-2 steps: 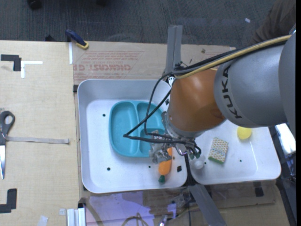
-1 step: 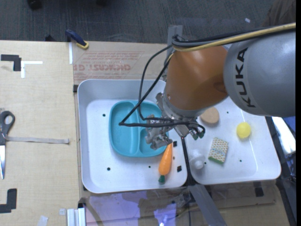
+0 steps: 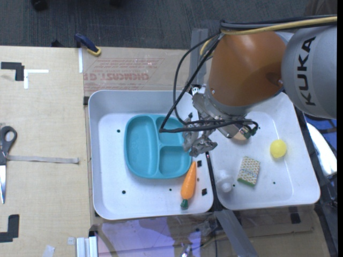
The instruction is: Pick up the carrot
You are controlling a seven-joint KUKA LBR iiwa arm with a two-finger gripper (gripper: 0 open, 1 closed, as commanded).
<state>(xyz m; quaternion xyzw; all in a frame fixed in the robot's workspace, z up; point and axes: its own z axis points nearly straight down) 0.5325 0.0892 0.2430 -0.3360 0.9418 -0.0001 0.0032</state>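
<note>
Hovering just above the orange plastic carrot (image 3: 188, 182), which is lying in the left white bin (image 3: 104, 159) beside the teal divided tray (image 3: 153, 146), the gripper (image 3: 199, 145) is carrying nothing and should be descending centred across the carrot's thick end.

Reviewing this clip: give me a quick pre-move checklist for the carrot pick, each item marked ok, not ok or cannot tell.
1. Carrot in view, in the left bin: ok.
2. Carrot free of clutter: not ok, its upper end lies at the blue tray edge.
3. Gripper above the carrot: not ok, it sits over the carrot's upper tip, not its middle.
4. Carrot between the fingers: not ok, it lies on the bin floor.
5. Finger opening: cannot tell.
6. Cables clear of the carrot: ok.
</note>
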